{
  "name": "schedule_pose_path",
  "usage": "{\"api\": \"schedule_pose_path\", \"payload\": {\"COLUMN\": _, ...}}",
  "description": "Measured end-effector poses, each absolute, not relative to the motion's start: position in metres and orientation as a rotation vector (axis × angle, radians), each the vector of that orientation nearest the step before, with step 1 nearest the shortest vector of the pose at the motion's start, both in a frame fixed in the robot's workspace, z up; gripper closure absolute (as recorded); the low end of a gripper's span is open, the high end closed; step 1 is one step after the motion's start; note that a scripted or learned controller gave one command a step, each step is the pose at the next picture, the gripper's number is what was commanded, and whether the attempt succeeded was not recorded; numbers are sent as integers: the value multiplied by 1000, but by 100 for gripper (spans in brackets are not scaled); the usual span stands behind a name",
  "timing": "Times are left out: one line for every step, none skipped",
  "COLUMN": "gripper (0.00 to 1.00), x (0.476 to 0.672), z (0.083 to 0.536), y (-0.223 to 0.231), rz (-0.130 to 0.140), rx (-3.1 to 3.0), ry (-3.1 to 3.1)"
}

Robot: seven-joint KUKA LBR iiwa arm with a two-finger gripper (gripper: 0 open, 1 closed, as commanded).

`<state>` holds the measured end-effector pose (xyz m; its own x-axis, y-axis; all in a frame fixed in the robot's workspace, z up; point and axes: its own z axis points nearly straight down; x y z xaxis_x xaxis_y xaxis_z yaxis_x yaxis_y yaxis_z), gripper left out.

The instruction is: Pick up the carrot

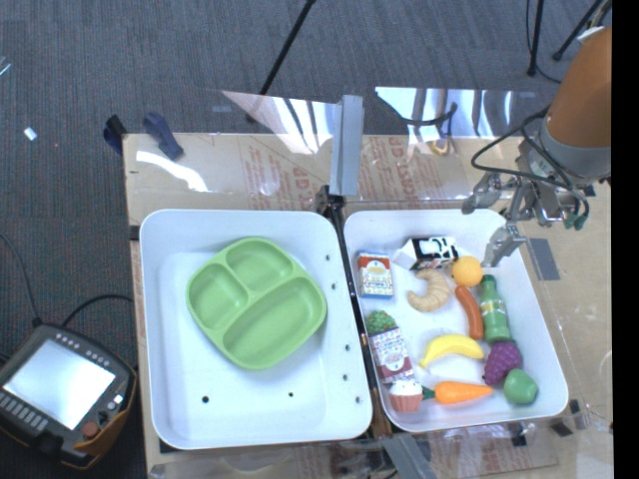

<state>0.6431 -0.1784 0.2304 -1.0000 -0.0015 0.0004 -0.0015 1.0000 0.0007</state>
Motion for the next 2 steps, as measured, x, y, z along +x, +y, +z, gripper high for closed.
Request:
{"api": "schedule_pose_path", "payload": {"gripper": 0, "x": 644, "z": 232, "y": -179, "rz": 0, "rx": 2, "ry": -3143}}
{"api": "schedule_pose_path", "payload": {"gripper": 0, "x": 647, "z": 121, "y": -212, "rz": 2, "rx": 177, "ry": -3145}}
